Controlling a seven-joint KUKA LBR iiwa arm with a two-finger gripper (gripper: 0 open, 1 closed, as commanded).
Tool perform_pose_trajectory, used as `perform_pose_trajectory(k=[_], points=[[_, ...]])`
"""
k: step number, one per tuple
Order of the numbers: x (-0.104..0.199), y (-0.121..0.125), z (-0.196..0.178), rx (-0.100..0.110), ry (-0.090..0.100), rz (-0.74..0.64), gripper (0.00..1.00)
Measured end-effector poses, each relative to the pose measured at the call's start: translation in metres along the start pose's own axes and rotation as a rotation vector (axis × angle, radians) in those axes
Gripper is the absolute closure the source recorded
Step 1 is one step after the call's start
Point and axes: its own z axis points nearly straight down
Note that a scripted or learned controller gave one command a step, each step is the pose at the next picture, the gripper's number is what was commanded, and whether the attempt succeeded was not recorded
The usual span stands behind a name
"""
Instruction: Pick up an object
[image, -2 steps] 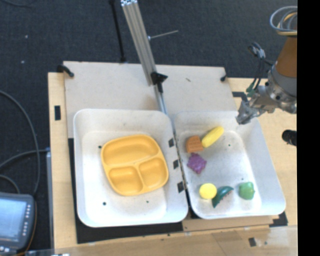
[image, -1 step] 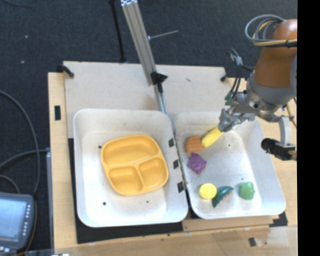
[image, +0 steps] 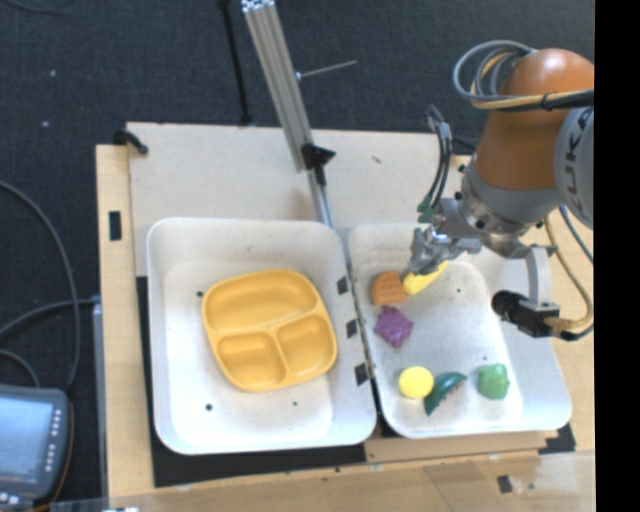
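In the right bin (image: 520, 405) lie several small toys. A yellow banana-shaped piece (image: 421, 281) sits near the bin's far left, touching an orange piece (image: 388, 289). My gripper (image: 432, 254) hangs directly over the yellow piece's upper end, and its tips meet or nearly meet it. A purple piece (image: 393, 326) lies just below the orange one. Along the near side sit a yellow ball (image: 415, 381), a dark teal piece (image: 445, 389) and a green piece (image: 492, 380).
The left bin (image: 170, 400) bears a yellow divided plate (image: 270, 328). A slanted metal pole (image: 290, 110) rises behind the bins and ends near their shared wall. A black cable fitting (image: 522, 312) hangs off the arm over the right bin.
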Motion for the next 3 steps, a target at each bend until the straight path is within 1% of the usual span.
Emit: perform_pose_trajectory(k=[1, 2, 3], points=[[0.044, -0.02, 0.023, 0.002, 0.0, 0.001, 1.0], [0.09, -0.034, 0.023, 0.001, 0.0, 0.0, 1.0], [0.128, -0.059, 0.027, 0.002, 0.0, 0.0, 1.0]])
